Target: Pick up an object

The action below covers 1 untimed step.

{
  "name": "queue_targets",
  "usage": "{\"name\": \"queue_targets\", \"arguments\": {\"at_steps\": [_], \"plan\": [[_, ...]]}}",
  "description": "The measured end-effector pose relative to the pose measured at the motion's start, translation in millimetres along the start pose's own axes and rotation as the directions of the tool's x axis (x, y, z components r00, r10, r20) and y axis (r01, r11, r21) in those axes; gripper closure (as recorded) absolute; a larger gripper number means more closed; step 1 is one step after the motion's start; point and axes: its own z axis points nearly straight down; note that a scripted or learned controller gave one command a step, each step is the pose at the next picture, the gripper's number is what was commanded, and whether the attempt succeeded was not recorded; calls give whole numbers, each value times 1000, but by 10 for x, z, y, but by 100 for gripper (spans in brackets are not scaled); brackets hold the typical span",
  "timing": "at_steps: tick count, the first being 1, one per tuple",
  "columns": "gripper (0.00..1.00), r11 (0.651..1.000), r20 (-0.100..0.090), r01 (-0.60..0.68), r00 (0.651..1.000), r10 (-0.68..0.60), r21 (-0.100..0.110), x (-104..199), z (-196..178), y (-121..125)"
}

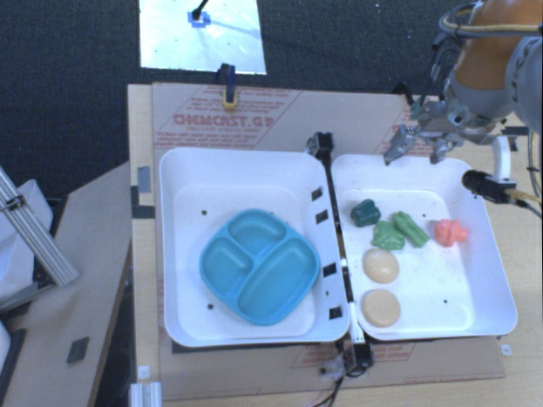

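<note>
White bins, two, shallow, side by side on the bench (144, 227), divided by a black clip strip.

Left bin (182, 172): one blue compartment plate (259, 265), lying flat at centre.

Right bin (484, 308): six small items. Dark green pepper-like piece (365, 214), upper left of the bin. Two light green pieces (399, 231) touching each other at centre. Pink piece (450, 231) toward the right wall. Two cream rounds, one (381, 266) above the other (381, 307), near the left wall, just apart.

Arm: grey with orange band, upper right of the frame. Hand (422, 146) hovers over the far rim of the right bin, fingers spread apart and pointing down, nothing between them.

Step in hand, as judged: approach, no object yet chosen or touched. Handling note: the pink piece and the dark green piece stand clear of neighbours and offer the cleanest grasp. The paired light green pieces risk a double or glancing pinch. Cream rounds look smooth and domed, likely to slip unless the fingers close across the widest part. Descend vertically, centred, well off the bin wall.
</note>
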Motion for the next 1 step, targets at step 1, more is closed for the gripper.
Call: {"name": "queue_targets", "arguments": {"at_steps": [1], "plan": [[0, 1000, 1, 2, 1000, -2, -13, 4, -89, 21]]}}
